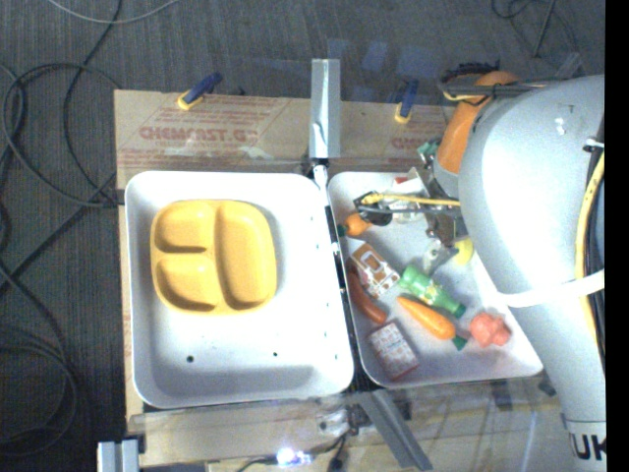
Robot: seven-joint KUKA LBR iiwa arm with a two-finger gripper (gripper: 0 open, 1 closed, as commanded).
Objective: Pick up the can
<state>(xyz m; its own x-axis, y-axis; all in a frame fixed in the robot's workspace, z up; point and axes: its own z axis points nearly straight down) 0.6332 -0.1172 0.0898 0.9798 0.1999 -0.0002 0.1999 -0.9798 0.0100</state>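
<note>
Here the can (376, 271) lies at 9 o'clock in the right bin (511, 367), touching the carrot (426, 317). Gripper (440, 226) hovers near; jaws' state: cannot tell. Risk: crowded toys foul the grasp.

Both white bins (295, 362) look like smooth, faintly glossy plastic, as does the yellow tray (214, 254); the desk (226, 131) is matt cardboard.
</note>
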